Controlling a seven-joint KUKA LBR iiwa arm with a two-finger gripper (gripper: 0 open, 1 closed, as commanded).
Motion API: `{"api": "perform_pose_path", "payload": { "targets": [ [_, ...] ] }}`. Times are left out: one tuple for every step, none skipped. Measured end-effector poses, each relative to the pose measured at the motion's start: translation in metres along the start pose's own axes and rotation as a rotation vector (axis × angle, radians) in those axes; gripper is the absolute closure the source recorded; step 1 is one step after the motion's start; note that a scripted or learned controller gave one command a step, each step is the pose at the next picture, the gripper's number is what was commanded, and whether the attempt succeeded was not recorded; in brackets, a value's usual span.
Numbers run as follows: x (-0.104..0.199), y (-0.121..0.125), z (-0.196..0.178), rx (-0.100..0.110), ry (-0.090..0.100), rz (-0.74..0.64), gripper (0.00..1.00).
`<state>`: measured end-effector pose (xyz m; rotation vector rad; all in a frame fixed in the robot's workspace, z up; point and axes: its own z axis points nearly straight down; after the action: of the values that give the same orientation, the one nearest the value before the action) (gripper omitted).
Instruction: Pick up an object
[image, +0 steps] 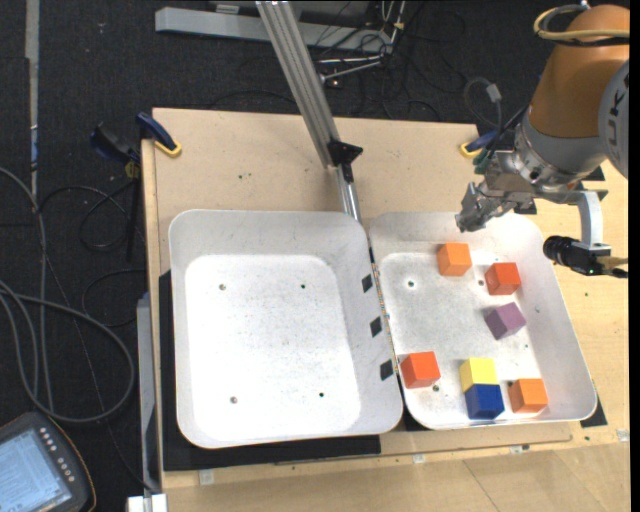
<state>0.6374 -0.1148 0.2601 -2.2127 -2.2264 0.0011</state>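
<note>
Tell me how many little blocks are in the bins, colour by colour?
Orange blocks: 4
Purple block: 1
Yellow block: 1
Blue block: 1
Total: 7, all in the right bin.

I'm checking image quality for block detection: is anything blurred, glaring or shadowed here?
Camera view: blocks are sharp, e.g. the purple block; the right bin looks brightly lit near the gripper, which appears slightly soft; each block casts only a small shadow.
</note>
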Motion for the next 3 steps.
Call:
{"api": "perform_pose_path", "payload": {
  "targets": [
    [0.049,-0.012,0.006,0.0,0.0,-0.001,1.0],
    [0.095,-0.034,0.0,-0.001,0.0,-0.001,1.0],
    [0.142,-0.059,0.017,0.001,0.0,-0.001,1.0]
  ]
}}
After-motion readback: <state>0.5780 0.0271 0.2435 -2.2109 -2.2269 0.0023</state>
